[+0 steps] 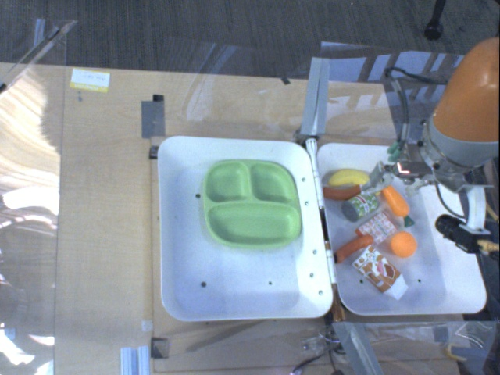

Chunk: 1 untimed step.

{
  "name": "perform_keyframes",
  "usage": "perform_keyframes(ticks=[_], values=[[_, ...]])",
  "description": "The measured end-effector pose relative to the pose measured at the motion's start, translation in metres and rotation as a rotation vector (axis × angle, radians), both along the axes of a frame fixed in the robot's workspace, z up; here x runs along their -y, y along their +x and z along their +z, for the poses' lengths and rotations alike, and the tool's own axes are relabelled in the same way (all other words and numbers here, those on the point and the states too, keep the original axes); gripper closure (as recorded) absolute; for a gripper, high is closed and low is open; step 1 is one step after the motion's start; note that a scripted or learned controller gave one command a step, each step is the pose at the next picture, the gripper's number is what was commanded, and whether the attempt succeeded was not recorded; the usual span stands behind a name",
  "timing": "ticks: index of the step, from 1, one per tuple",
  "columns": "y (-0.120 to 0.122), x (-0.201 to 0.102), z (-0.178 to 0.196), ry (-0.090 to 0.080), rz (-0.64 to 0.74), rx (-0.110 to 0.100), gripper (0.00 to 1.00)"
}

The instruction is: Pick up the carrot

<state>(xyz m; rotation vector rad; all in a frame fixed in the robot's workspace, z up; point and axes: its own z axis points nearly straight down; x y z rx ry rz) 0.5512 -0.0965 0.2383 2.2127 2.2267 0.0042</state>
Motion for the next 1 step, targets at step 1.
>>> perform_keyframes(ticks=[1], values=[[0.0246,0.0573,-0.1224,-0.006,-0.047,0.033,0.00]])
